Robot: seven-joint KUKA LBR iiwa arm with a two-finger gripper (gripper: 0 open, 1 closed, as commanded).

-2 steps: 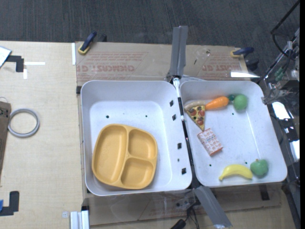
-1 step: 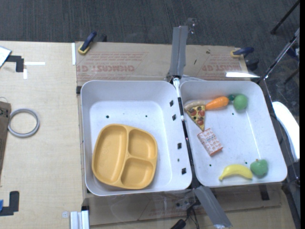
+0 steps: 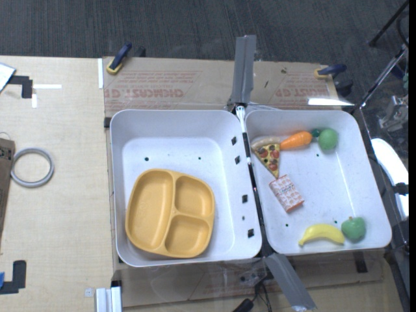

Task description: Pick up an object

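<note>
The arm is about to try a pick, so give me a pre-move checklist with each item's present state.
1. Targets present in the right bin: ok; pizza slice, carrot, lime-green ball, pink box, banana and green apple all lie there.
2. An isolated target: ok; the pink box lies apart from the others.
3. Crowded targets: not ok; the banana touches the apple, and the carrot sits against the pizza slice.
4. Wall clearance: not ok for the banana and apple, close to the near rim.
5. Left bin contents: ok; the yellow divided plate lies flat.
6. Pincer state: cannot tell.
</note>
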